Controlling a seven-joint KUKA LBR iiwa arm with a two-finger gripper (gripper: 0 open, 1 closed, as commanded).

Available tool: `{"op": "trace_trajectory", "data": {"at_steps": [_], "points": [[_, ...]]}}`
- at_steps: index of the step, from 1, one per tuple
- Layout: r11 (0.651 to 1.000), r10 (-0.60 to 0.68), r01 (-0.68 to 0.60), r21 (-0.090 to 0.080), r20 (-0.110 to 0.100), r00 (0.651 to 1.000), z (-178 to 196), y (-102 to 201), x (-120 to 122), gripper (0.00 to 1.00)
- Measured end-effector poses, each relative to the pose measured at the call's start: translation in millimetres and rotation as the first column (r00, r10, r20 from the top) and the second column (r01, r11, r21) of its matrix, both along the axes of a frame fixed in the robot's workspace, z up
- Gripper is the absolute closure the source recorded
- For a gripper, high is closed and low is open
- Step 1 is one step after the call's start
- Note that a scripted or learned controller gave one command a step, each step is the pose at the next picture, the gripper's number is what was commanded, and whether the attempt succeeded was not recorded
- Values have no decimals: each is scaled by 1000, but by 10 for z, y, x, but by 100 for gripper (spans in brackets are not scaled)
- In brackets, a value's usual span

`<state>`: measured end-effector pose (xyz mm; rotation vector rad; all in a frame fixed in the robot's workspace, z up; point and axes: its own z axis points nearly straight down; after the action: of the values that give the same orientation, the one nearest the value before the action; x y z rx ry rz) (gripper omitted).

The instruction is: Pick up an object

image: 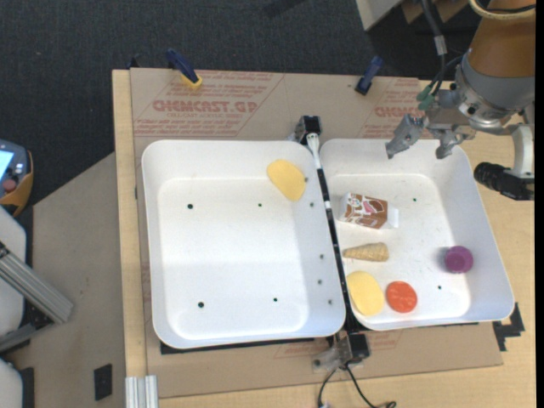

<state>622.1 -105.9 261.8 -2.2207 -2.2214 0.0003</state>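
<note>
My gripper (422, 144) hangs open above the far edge of the right bin (476, 228), its two fingers spread and nothing between them. Below it in that bin lie a brown and white packet (366, 211), a tan cone (366, 252), a yellow oval piece (365, 292), a red-orange round piece (401, 297) and a small purple ball (458, 259). Another yellow oval (286, 179) rests against the far right wall of the left bin (170, 228).
The two bins meet at a central ridge with black clips at its far (308, 128) and near (353, 345) ends. Blue clamps (184, 68) hold the cardboard base at the back. A black fixture (503, 179) sits just right of the right bin.
</note>
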Motion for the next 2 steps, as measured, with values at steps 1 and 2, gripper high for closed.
{"op": "trace_trajectory", "data": {"at_steps": [1,2], "points": [[1000,-3,3,3,-2,1000,-1537,-27,-31,0],[1000,1,-1,-10,25,1000,-1595,-451,-257,0]]}}
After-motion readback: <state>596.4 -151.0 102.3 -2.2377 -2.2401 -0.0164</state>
